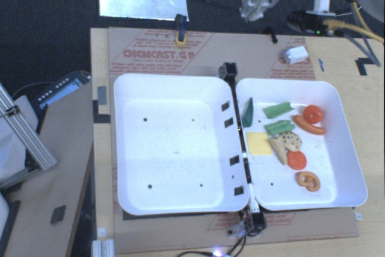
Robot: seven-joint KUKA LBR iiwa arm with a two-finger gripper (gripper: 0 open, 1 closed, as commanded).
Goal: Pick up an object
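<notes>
In the camera view the gripper (257, 2) hangs high above the bench, beyond the far edge of the right bin (346, 129), well apart from everything in it. It is blurred, and whether it is released or clenched cannot be told; nothing is seen held in it.

The objects for picking all lie in the right bin, gathered in its middle and toward its far edge. A dark green wedge (247, 112) lies just beside the bin's left wall, its long axis running near to far and its narrow tip pointing at the far edge. Two green pods lie with their long axes left to right, slightly tilted: one (277, 109) nearer the far edge, the other (280, 127) just in front of it. A red tomato (313, 113) sits to their right, and an orange sausage (308, 126) lies just beside it, slanting from far left to near right. A yellow cheese slice (259, 144) lies flat near the left wall, touching a tan cracker piece (280, 151). A speckled cookie (291, 141) overlaps the cracker, with a red slice (296, 160) just in front and a pretzel (308, 180) closest to the near edge.

The left bin (174, 141) sits alongside. A small white box (295, 55) rests on the cardboard sheet (156, 51) behind the right bin.
</notes>
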